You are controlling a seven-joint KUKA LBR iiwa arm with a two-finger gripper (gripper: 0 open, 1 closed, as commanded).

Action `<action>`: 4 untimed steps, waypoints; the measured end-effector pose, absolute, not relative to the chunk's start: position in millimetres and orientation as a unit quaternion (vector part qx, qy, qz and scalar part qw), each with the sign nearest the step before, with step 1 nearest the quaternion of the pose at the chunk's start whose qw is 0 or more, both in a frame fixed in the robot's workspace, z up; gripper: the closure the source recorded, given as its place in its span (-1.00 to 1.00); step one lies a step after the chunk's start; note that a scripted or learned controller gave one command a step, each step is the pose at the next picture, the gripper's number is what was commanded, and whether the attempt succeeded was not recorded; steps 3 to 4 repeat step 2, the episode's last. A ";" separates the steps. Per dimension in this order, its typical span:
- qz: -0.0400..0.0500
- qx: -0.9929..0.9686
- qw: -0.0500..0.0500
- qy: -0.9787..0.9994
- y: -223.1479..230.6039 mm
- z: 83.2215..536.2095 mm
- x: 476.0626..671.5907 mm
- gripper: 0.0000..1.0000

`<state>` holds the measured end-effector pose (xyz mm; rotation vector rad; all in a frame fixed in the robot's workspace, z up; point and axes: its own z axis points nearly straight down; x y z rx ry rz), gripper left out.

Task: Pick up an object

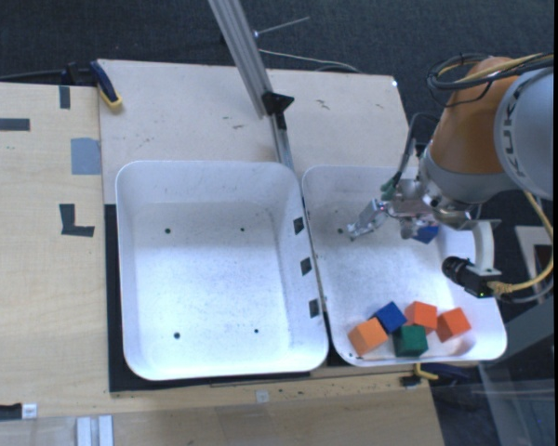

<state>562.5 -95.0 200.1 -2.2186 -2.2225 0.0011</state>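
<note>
Gripper: gripper (361,228) hangs over the upper part of the right bin, its metal fingers pointing toward the view's left; whether it is released or clenched I cannot tell, and nothing can be seen between the fingers.
Arm: grey arm (530,128) with its orange band (470,124) comes in from the right edge, above the right bin's far corner.
Desk: pale wooden desk (37,249) carries both bins; grey and dark tape marks lie on its left part.
Clamp: a yellow-and-blue clamp (105,85) sits at the desk's upper left, near the edge of the lighter board.
Left bin: left bin (130,277) is white and speckled, with a few small dark dots on its floor.
Rail: a metal rail (242,40) slants down from the top of the view to the gap between the bins.
Right bin: right bin (330,193) is touching the left one along its side and holds the blocks in its lower corner.
Orange block: orange block (367,335) is leftmost of the cluster.
Blue block: blue block (389,317) sits just beside it, higher in the view.
Green block: green block (410,340) lies below the blue one, touching it.
Other orange blocks: second orange block (422,316) and third orange block (454,323) close the cluster on the right, well apart from the gripper.
</note>
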 end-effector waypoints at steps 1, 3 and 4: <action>0.000 -0.706 0.001 -0.708 -94.5 209.9 562.6 1.00; 0.003 -0.709 0.000 -0.706 -155.0 179.8 565.1 1.00; 0.003 -0.709 0.000 -0.706 -155.0 179.8 565.1 1.00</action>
